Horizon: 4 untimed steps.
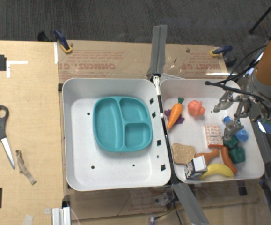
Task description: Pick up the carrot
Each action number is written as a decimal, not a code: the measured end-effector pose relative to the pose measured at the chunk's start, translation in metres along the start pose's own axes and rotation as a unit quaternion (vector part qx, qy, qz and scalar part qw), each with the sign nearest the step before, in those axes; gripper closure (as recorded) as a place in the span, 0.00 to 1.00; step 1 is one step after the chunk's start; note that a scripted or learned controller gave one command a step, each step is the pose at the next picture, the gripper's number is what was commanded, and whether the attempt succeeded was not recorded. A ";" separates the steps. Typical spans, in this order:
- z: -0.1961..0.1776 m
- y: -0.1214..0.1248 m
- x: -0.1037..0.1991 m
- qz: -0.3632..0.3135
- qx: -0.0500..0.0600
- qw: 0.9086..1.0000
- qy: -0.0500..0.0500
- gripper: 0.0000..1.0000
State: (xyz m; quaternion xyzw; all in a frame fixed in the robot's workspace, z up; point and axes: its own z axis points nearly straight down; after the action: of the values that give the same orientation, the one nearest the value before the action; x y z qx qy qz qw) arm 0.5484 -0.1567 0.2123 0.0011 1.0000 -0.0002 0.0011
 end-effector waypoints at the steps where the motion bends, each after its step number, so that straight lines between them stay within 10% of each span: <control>1: 0.020 0.104 -0.058 0.031 0.000 1.000 -0.001 0.00; 2: 0.098 0.061 -0.070 0.007 0.000 1.000 0.000 0.00; 4: 0.120 0.060 -0.032 0.105 0.000 0.994 0.001 0.00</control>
State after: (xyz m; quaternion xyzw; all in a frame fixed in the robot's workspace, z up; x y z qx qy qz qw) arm 0.5808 -0.0969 0.0922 0.1061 0.9944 0.0001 0.0006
